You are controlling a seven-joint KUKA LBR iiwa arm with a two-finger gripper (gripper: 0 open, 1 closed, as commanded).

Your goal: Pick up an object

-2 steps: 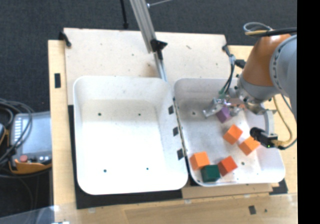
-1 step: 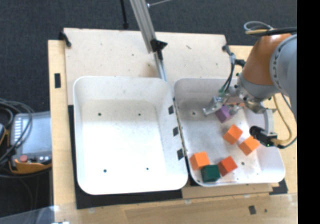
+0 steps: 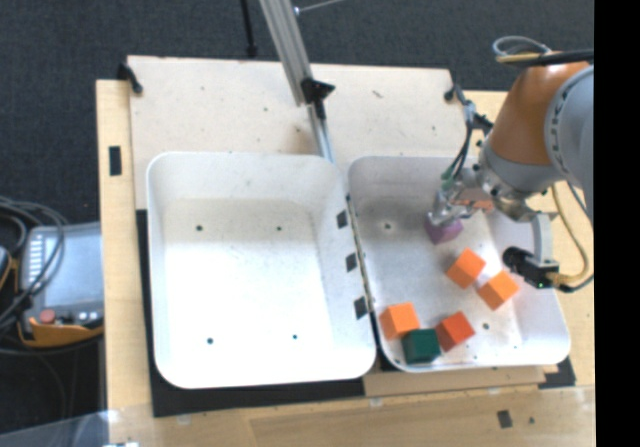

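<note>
Surface [image 3: 220,115]: we see it carrying two white bins side by side.
Right bin [image 3: 390,197]: it corrals every block.
Pincer [image 3: 449,210]: low over the purple block [image 3: 444,229], we cannot tell its state.
Orange blocks [image 3: 464,269]: spares nearby.

Overhead slanted view of two white bins side by side. The arm [image 3: 535,130] reaches into the right bin [image 3: 400,195], its gripper [image 3: 452,205] just above a purple block [image 3: 444,228]. Nearer the front lie four orange blocks [image 3: 465,268] and a green block [image 3: 421,345]. The left bin [image 3: 180,185] sits beside it.
</note>
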